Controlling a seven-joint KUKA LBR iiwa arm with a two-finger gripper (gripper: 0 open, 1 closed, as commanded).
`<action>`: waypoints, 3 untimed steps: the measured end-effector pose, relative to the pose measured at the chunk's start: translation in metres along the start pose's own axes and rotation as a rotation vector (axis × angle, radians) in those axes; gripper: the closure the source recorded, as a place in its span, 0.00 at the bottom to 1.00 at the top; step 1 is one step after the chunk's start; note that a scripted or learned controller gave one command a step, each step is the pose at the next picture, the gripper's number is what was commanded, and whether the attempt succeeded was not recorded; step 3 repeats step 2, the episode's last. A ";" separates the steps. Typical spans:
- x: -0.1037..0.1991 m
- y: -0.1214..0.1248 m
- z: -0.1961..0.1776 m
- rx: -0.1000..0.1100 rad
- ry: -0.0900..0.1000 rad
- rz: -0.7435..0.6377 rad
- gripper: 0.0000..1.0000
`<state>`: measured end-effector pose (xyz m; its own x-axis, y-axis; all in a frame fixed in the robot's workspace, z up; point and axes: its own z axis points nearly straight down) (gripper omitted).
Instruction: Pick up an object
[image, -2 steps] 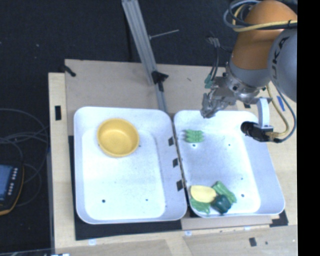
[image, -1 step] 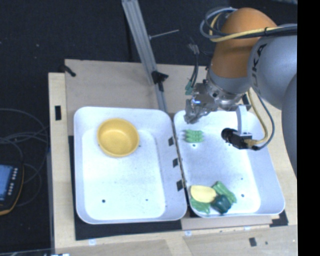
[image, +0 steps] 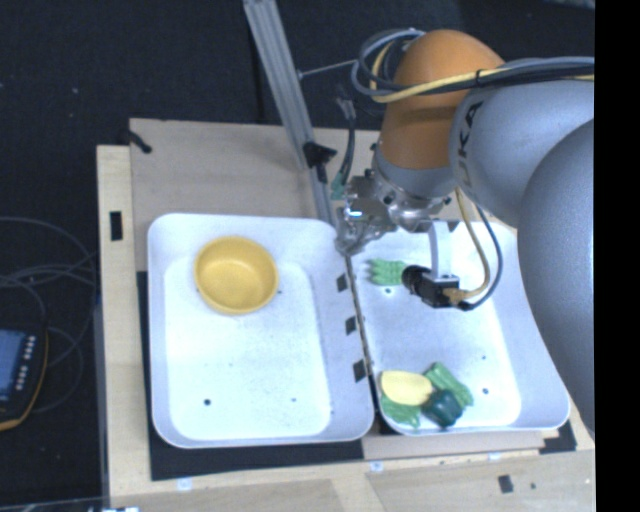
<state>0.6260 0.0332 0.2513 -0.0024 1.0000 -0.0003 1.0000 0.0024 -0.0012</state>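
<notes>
**Small, light pieces in my right bin — which one to take**

My gripper (image: 352, 232) hangs over the upper left corner of the right bin (image: 500, 395), close to the ridge where the two bins meet. I cannot tell how its tips stand; the wrist hardware hides them.

Nearest to me is a small green toy (image: 385, 271) with finger-like prongs, lying just inside the bin's left edge. It looks like moulded plastic or rubber: light, a little springy, nothing that would break. I judge its thicker body the place to close on, not the thin prongs, which could bend away.

At the lower left corner of the same bin lies a cluster: a yellow rounded piece (image: 401, 386), smooth and probably slippery, touching a green leafy piece (image: 444, 381) and a dark teal lump (image: 441, 407). They sit packed together — hard to grasp one cleanly.

In the left bin (image: 170, 330), toward its upper left, sits a yellow bowl (image: 236, 274), round, glossy, stiff-walled. Its rim would suit a pinch, though it is well apart from me.

Both bins are shallow white plastic, faintly speckled.
</notes>
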 end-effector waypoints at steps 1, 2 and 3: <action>0.055 0.005 0.001 -0.002 0.001 -0.002 1.00; 0.053 0.014 0.019 -0.001 -0.001 0.003 1.00; 0.053 0.014 0.019 -0.001 -0.001 0.003 1.00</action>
